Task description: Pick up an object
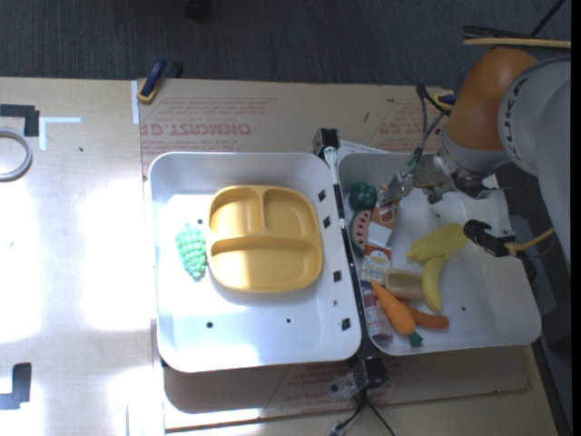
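Brown cardboard (204, 125) shows mirrored red print, roughly "GREATEST GR".

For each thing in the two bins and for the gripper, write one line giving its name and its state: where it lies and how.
Yellow plate: flat in left bin, compartments bare.
Green grapes: on left bin floor, beside the plate.
Bananas: lying in right bin.
Carrot: lying near right bin's front.
Gripper: low over right bin's back corner, nothing seen between fingers.
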Available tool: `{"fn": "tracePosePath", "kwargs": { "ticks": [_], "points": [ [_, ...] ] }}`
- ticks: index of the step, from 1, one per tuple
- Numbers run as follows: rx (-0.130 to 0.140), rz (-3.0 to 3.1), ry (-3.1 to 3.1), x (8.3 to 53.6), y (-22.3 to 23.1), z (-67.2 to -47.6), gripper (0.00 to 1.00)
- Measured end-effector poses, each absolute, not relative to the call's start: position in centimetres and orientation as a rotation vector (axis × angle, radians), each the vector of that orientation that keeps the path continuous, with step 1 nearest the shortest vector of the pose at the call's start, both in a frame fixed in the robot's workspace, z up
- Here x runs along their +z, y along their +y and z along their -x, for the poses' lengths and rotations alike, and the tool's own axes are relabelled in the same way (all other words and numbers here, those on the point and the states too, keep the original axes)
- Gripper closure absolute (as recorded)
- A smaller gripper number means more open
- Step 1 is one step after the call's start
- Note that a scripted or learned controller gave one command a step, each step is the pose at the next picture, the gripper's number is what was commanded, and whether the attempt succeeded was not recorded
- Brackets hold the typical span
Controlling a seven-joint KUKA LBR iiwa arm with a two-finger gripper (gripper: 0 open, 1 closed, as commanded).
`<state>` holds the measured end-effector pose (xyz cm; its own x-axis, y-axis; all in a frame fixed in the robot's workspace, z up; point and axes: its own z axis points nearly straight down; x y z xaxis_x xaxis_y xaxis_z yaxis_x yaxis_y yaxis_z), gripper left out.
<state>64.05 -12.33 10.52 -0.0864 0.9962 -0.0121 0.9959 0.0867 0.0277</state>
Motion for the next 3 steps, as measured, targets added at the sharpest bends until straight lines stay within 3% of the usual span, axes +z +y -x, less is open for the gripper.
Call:
{"fn": "tracePosePath", "kwargs": {
  "ticks": [1, 2, 3],
  "points": [
    [0.035, -2.106, 2.3, 11.9, -11.9, -64.3, 1.0],
    [-0.001, -2.135, 2.302, 29.0, -9.5, -65.9, 1.0],
    [-0.002, -2.13, 2.304, 29.9, -9.5, -66.0, 1.0]
  ]
}}
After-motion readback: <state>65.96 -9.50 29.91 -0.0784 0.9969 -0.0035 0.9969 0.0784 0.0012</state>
